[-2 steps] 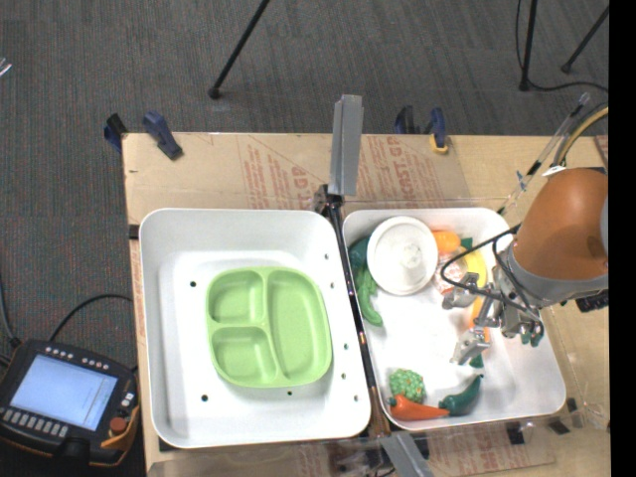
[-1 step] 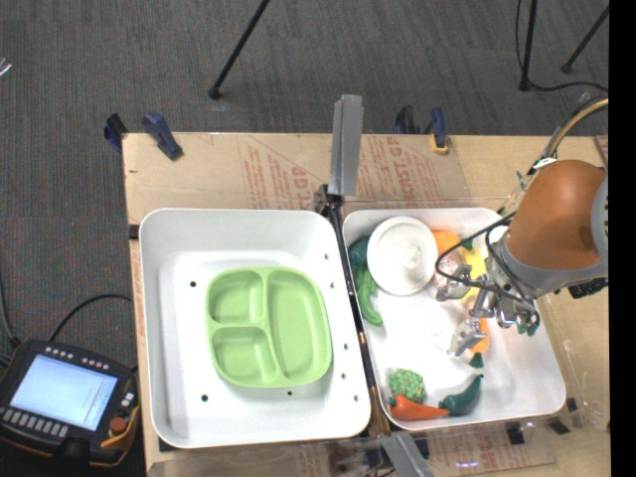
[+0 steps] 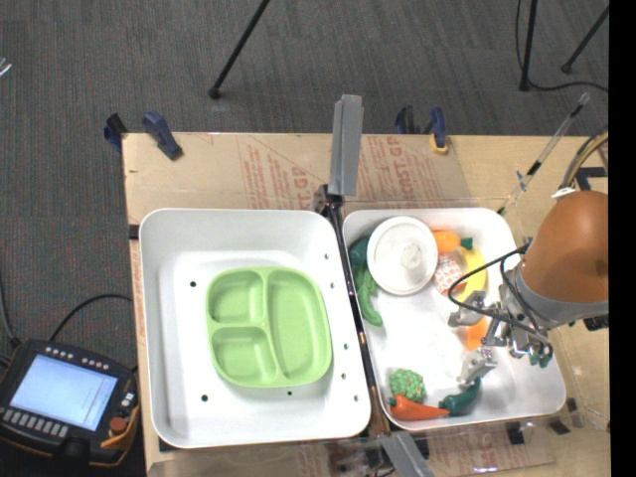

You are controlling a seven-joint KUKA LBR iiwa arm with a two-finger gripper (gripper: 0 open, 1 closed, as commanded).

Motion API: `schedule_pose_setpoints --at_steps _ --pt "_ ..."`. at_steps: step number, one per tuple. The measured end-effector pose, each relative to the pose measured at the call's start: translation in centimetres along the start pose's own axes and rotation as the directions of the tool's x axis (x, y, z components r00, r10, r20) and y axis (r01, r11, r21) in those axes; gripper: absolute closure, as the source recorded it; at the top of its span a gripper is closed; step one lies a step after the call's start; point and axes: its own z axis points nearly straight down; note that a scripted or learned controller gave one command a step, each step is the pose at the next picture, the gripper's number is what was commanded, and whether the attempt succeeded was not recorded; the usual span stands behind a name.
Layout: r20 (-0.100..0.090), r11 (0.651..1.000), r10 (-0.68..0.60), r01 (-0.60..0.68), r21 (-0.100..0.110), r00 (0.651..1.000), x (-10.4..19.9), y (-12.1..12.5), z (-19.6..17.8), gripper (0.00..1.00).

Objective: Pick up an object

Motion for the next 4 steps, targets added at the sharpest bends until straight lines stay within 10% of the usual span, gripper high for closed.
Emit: schedule_pose_setpoints --at_steps 1,2,3,4 --pt "0.001 1.0 -0.005 0.005 -0.001 1.0 -0.1 0.2 -1.0 1.0" --pt "0.0 1.0 -0.006 0.006 -0.001 1.0 -0.1 0.2 -0.9 0.0" --pt "-0.002 1.0 -0.006 0.006 -0.002 1.0 -1.5 3.9 0.2 0.0" --pt "0.012 0.992 0.126 -0.126 0.0 0.992 3.2 1.9 -0.2 0.0"
